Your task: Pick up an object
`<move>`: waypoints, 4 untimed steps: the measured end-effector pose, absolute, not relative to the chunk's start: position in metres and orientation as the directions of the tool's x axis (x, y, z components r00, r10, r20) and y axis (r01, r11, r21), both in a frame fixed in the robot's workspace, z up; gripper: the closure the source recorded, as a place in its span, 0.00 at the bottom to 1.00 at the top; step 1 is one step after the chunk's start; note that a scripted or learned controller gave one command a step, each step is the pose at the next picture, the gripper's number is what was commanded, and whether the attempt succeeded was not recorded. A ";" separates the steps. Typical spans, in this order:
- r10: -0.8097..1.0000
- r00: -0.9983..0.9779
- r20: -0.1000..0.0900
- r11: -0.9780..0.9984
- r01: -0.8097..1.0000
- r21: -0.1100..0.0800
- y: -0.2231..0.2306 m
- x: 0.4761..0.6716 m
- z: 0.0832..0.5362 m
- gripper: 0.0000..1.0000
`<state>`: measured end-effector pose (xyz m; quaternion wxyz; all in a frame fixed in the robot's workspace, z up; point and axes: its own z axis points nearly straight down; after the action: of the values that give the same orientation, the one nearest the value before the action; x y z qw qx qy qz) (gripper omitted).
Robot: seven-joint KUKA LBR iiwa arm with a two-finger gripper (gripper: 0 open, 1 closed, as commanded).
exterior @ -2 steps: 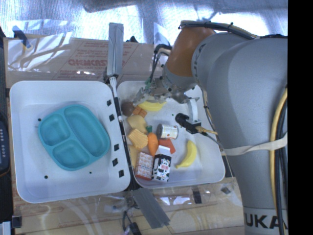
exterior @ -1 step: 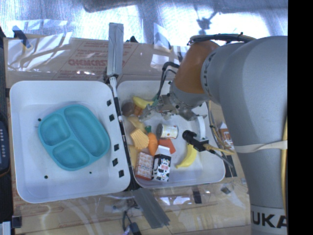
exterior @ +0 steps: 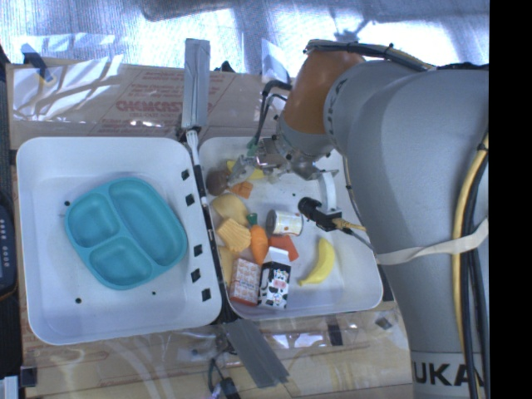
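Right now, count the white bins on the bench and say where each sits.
2. The left bin holds a blue divided plate. The right bin holds the toy food, with the arm over it.

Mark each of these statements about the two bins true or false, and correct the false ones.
1. The blue three-compartment plastic plate lies in the left white bin. True.
2. The yellow banana lies on the blue plate. False: it lies in the right white bin.
3. The two-finger gripper is over the right bin's far end. True.
4. The small cow-print carton lies in the left bin. False: it lies in the right bin, at its near edge.
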<state>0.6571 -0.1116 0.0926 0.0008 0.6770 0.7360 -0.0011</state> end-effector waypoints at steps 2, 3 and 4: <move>0.935 -0.356 -0.015 0.356 0.935 0.006 -0.110 0.659 0.097 0.00; 0.982 -0.188 -0.013 0.188 0.982 0.007 -0.108 0.658 0.095 0.00; 0.982 -0.188 -0.013 0.188 0.982 0.006 -0.108 0.658 0.095 0.00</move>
<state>0.6577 -0.1077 0.0953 0.0069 0.6373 0.7706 -0.0016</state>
